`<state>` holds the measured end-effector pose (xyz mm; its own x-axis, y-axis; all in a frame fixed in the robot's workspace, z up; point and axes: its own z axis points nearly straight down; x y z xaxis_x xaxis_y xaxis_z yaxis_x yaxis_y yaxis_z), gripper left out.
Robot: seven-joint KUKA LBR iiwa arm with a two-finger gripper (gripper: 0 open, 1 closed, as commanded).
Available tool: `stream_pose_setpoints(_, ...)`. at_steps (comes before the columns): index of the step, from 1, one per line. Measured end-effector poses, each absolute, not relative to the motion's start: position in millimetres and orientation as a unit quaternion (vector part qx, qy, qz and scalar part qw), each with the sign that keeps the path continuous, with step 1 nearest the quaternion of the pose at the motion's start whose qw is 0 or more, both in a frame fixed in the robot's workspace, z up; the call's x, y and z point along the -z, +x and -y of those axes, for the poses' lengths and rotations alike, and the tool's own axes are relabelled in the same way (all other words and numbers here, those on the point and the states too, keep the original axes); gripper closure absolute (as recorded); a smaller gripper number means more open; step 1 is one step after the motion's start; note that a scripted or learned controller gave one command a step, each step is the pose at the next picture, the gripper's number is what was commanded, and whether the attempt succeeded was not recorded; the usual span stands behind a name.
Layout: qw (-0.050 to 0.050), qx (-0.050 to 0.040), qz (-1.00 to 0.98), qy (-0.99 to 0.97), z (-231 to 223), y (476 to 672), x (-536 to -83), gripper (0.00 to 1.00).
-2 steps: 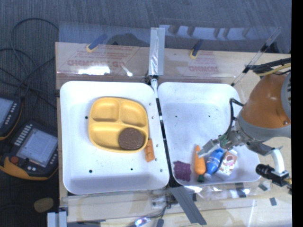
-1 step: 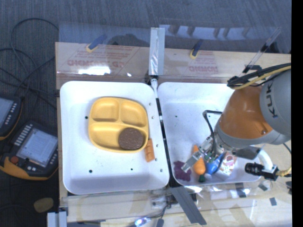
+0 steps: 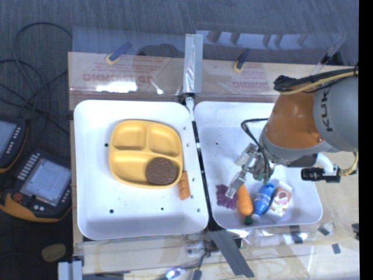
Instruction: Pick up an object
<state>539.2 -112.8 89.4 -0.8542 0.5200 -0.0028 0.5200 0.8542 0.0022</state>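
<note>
Hovering at about 11 o'clock from the carrot (image 3: 244,201) in the right bin (image 3: 221,156), the gripper (image 3: 242,177) carries nothing between its fingers, and honestly the bottle (image 3: 264,198) and grapes (image 3: 223,195) crowd so close it could nudge them or grab wrong.

Two white bins (image 3: 87,174) hold one yellow tray (image 3: 131,139), one brown cookie (image 3: 161,171), one carrot (image 3: 244,201), one blue bottle (image 3: 264,198) and one purple grape bunch (image 3: 224,196).

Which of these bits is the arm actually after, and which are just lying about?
Likely in play, right bin:
gripper
carrot
purple grapes
blue bottle
small carton

Lying about, left bin:
yellow tray
brown cookie
orange piece
</note>
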Motion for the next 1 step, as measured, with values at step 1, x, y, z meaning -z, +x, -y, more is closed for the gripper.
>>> stream_pose_setpoints(1, 0.007, -0.0031, -0.963, 0.271, 112.8, 543.1, -99.3, 1.00)
